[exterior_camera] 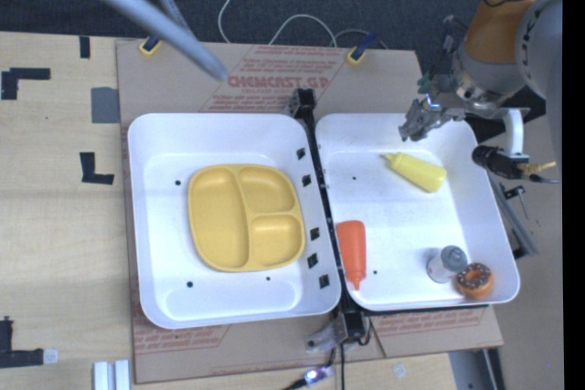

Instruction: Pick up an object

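The arm reaches in from the upper right of the frame, its orange band at the top right corner, and carries the gripper point(419, 125) above the upper edge of the right bin point(484, 224), a sensible stance for coming down on whatever lies there. The nearest thing to it is the yellow mustard bottle point(416, 171), lying on its side just below and slightly left of the jaws, apart from them; I judge it the likeliest target. Nothing sits between the jaws, but whether they stand wide or narrow I cannot tell, since they show as a small dark cluster against the bin's white wall. Lower in the same bin lie an orange carrot-like piece point(352, 251) along the left wall, and at the lower right a small grey can point(445, 262) touching a brown doughnut with sprinkles point(475, 279). The left bin point(151, 196) holds a yellow divided plate point(245, 216), lying flat. Both bins rest on a cardboard sheet point(265, 78) on the table. A grey tube crosses the upper left, blurred and cut off by the frame.
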You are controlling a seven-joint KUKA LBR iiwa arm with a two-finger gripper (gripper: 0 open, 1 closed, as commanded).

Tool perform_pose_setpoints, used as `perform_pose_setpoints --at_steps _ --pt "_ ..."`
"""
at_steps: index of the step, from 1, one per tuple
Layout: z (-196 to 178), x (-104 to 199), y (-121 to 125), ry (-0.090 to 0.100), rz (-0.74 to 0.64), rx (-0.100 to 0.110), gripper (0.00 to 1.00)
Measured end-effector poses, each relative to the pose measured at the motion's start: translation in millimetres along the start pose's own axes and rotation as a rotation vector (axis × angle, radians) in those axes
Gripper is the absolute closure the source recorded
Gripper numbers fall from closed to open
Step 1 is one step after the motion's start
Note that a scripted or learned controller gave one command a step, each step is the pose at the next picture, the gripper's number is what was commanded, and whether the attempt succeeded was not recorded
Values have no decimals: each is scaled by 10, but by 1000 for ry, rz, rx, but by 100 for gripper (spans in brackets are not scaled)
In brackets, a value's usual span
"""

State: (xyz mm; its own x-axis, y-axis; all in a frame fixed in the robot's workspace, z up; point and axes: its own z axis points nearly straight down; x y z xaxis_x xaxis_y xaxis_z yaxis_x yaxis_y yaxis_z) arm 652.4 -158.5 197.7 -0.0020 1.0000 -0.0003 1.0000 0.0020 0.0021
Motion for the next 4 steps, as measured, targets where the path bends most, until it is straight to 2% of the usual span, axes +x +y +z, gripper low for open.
perform_pose_setpoints --at_steps 1,2,3,4 --pt "-289 6 7 0 1 0 100" --pt "-184 522 -142 1 -2 5 100" --pt "-296 1058 -353 2 -4 5 100" --pt "-213 1635 -570 1 -4 6 100"
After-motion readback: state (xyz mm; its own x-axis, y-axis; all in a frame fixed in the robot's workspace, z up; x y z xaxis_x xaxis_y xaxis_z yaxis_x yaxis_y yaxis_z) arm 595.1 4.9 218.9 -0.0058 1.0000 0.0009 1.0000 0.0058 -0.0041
